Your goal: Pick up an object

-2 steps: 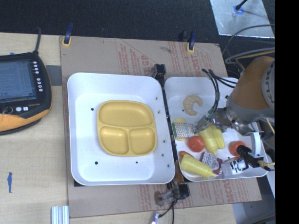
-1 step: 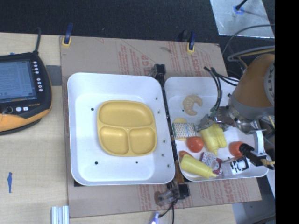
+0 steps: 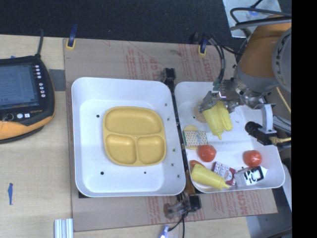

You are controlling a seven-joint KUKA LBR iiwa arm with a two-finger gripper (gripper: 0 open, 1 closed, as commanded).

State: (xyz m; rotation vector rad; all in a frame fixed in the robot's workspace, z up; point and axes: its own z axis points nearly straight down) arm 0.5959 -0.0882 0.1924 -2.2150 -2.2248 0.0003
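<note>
1. We see the hand [image 3: 216,102] over the far part of the right bin [image 3: 277,178], its fingers pinching the upper end of a yellow corn [image 3: 218,119].
2. The corn hangs tilted from the hand, its free end pointing toward the bin's near edge; we cannot tell whether it touches the bin floor.
3. Just beside the corn's lower end, toward the bin's left edge, lies a small patterned packet [image 3: 195,137], with a red tomato [image 3: 207,152] touching its near side.
4. Along the bin's near edge lie a yellow bottle [image 3: 209,177], a small red-and-white packet [image 3: 224,171] and a black-and-white box [image 3: 252,175], side by side.
5. A second tomato [image 3: 252,157] sits near the bin's right edge, just above the box.
6. The left bin [image 3: 89,177] holds a yellow divided plate [image 3: 134,135] at its middle.
7. On the desk [image 3: 34,182], at its left edge, rests a tablet [image 3: 24,97] with an orange-trimmed case.
</note>
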